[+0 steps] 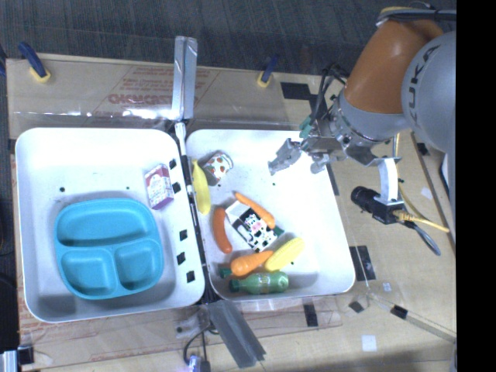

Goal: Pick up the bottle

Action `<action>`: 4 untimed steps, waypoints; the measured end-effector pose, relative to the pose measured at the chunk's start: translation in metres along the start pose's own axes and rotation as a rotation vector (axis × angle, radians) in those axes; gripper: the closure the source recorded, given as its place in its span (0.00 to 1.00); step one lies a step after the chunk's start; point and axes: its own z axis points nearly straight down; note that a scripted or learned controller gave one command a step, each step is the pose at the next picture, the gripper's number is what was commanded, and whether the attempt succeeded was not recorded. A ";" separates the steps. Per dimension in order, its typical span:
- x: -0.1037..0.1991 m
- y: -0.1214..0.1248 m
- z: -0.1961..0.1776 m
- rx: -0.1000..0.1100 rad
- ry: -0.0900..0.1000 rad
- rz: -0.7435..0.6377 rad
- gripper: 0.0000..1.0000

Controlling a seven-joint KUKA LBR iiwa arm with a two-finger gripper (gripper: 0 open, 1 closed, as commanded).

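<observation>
Two fingers (288,158) spread apart, nothing between them, gripper (298,155) hanging over bare floor in upper part of right bin (329,208). Well apart from bottle (258,284), green, lying on its side against that bin's near wall. Just above bottle: carrot (246,264) and corn (284,253). Further up: cow-patterned box (256,229), sausage (222,229), banana (201,189). Left bin (31,208): blue tray (108,246), small carton (158,186).

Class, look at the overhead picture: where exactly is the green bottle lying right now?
The green bottle lies on its side in the right bin, against its near wall, just below the carrot and the yellow corn.
</observation>
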 end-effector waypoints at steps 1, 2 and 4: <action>0.117 -0.051 0.022 0.000 -0.001 -0.115 0.00; 0.044 -0.090 0.060 -0.001 0.000 -0.189 0.00; 0.139 0.034 0.010 -0.003 0.000 0.038 0.00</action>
